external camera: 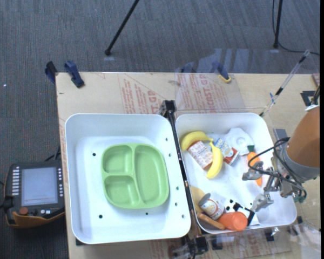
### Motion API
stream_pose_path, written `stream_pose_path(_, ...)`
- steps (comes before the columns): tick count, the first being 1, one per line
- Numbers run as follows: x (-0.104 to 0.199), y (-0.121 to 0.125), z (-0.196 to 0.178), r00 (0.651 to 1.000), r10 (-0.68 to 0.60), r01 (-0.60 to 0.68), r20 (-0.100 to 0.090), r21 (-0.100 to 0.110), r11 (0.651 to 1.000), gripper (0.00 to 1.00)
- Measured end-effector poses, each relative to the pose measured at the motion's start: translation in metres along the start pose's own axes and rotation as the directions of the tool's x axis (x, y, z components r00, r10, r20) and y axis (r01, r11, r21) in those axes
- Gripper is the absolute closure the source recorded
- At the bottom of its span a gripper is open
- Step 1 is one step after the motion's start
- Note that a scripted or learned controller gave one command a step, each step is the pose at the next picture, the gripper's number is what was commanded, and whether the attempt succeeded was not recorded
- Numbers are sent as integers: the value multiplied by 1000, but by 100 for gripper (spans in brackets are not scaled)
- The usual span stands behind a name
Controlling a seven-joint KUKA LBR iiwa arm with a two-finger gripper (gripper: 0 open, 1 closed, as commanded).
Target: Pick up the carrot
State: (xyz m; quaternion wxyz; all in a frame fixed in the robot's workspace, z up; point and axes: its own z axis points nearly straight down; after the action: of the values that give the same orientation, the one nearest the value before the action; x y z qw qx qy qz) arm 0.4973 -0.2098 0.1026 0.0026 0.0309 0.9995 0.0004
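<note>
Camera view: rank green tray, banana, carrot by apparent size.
1. green tray, clearly largest.
2. banana.
3. carrot, smallest; the gripper and cables partly cover it, so its full length is unsure.

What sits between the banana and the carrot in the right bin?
In the camera view, small food packets and a white round item lie between the banana and the carrot.

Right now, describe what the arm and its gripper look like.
The arm enters from the right with an orange band above a grey wrist. Black cables loop beside it. The gripper is a small metallic assembly with pale, slender fingers.
</note>
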Motion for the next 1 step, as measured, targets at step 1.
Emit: stream_pose_path(1, -2, 2, -10, 1000, -4, 4, 2, -2, 1000, 100)
